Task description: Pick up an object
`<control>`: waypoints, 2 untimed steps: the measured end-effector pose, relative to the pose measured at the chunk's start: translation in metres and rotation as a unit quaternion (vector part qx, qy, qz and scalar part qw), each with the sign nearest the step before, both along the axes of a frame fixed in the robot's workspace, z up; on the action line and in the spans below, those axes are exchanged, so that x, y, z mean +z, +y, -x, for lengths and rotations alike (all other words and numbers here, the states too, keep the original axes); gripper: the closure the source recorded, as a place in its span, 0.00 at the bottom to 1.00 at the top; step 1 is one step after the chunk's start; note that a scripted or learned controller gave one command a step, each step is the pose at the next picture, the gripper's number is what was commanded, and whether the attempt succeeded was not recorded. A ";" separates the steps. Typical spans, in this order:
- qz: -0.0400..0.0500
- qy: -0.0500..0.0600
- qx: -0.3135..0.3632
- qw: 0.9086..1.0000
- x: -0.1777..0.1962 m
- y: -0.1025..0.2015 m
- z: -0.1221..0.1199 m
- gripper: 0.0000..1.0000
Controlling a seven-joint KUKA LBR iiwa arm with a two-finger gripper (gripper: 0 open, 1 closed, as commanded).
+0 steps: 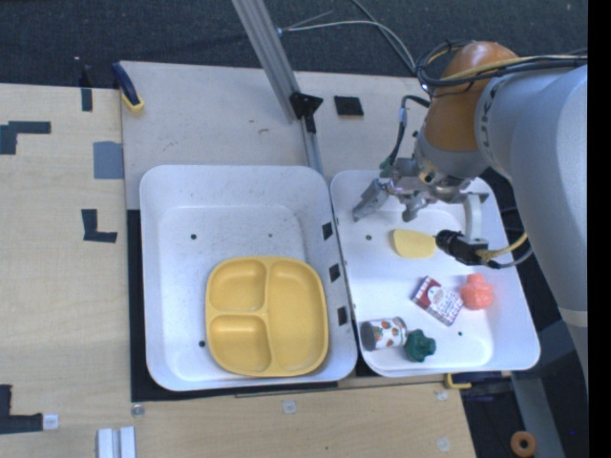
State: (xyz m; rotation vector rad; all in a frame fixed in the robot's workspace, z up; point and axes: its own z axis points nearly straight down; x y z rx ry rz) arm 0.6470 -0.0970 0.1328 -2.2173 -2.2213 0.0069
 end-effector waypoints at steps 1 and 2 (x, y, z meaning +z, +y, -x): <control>0.001 -0.003 0.000 1.000 -0.050 0.001 0.000 0.00; 0.001 -0.005 0.000 1.000 -0.036 0.000 -0.001 1.00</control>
